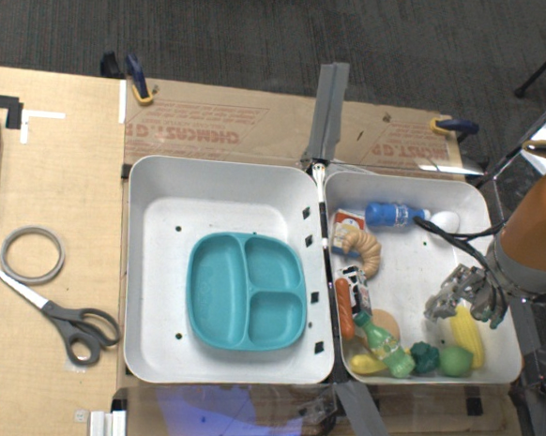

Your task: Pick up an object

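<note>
Behind bins, cardboard (261, 131) print mirrored, unreadable

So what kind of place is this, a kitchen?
More likely a robot lab than a kitchen. The robot arm reaches into a white bin of toy food, and scissors and tape lie on the cardboard-covered bench.

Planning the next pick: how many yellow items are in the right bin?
2. A corn cob lies near the bin's right side, beside the gripper. A yellow banana-like piece sits at the front edge, left of the green toys. More may be hidden under the clutter.
</note>
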Controlling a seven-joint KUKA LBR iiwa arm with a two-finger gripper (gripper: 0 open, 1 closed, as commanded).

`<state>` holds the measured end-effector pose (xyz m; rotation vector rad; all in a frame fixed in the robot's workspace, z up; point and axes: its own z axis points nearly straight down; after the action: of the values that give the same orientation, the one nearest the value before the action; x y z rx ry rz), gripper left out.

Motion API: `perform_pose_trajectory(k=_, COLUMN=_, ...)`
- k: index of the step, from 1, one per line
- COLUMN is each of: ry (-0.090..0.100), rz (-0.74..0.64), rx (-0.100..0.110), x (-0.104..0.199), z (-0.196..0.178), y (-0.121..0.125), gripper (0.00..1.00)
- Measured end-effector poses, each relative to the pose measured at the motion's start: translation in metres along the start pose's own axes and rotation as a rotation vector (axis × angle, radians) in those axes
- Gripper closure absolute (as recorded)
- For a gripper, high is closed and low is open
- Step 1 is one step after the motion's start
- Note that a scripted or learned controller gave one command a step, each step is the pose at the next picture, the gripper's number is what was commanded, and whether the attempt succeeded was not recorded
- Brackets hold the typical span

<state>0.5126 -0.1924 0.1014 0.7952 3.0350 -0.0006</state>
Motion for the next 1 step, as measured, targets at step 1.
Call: perform_pose_trajectory(k=1, ry=0.001, rz=0.136, rx=0.0, x=-0.0365, z=0.0094, y=0.1003, gripper=1.0)
